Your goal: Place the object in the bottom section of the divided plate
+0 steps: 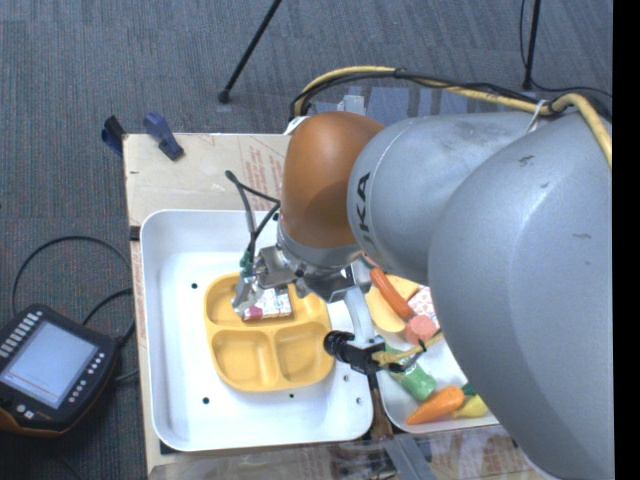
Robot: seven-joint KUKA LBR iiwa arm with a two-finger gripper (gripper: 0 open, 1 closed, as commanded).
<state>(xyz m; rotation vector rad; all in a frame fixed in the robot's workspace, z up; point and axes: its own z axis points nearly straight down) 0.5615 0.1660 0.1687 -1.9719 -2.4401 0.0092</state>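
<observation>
At the near edge of the surface (150, 183), the left white bin (165, 368) holds a yellow divided plate (265, 358), whose two smaller sections lie toward the viewer and whose larger section lies farther back. Beside it on the right, the second white bin (440, 423) carries toy food: an orange carrot (437, 404) at the near side, a green piece (415, 380) just behind it, and a long orange sausage-like piece (390, 293) farther in. Over the plate's far, larger section hangs the gripper (262, 296), and a small box with a dark red edge (268, 310) sits at its tip, against that section; whether the gripper is clamped on the box or apart cannot be told. Above it rises the arm's orange band (320, 183). A teach pendant (45, 368) lies on the floor at left.
</observation>
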